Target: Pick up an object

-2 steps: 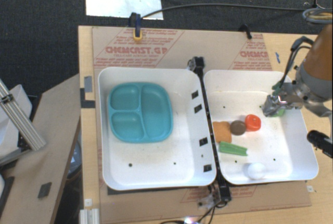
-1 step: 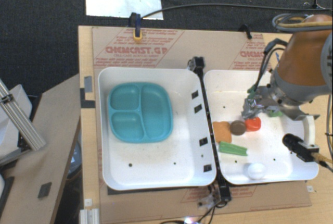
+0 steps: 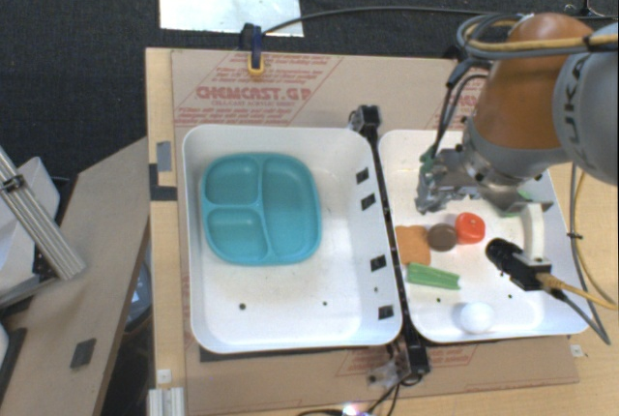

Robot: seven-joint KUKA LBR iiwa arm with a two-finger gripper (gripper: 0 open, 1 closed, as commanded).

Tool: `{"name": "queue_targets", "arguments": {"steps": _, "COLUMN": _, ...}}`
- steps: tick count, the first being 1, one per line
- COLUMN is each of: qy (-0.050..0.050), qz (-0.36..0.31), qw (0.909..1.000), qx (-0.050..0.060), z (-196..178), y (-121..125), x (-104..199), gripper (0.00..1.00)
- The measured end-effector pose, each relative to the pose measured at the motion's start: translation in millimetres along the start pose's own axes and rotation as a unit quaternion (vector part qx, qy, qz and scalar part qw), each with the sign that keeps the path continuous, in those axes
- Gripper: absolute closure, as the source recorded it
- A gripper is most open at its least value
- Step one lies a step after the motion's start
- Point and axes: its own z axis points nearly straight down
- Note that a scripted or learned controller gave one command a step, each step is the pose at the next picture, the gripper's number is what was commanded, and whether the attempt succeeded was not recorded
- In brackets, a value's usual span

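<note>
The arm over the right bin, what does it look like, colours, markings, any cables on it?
The arm has a rounded orange band above the wrist and a grey shell with large dark lettering, cut off at the frame edge. Dark and yellowish cables loop over the orange section and run down toward the wrist. The gripper is a grey metallic assembly of small parts.

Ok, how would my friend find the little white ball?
Look in the right bin, the one the gripper hangs over. Go to its near edge, below the green stick. The white ball sits there apart from the rest, the only round white thing among coloured pieces.
</note>
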Motion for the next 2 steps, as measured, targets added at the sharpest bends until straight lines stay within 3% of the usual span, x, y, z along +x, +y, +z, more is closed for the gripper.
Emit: {"name": "queue_targets", "arguments": {"steps": 2, "qy": 0.0, "qz": 0.001, "qw": 1.0, "qx": 0.001, "z": 15, "y": 7, "x": 115, "gripper": 1.0}}
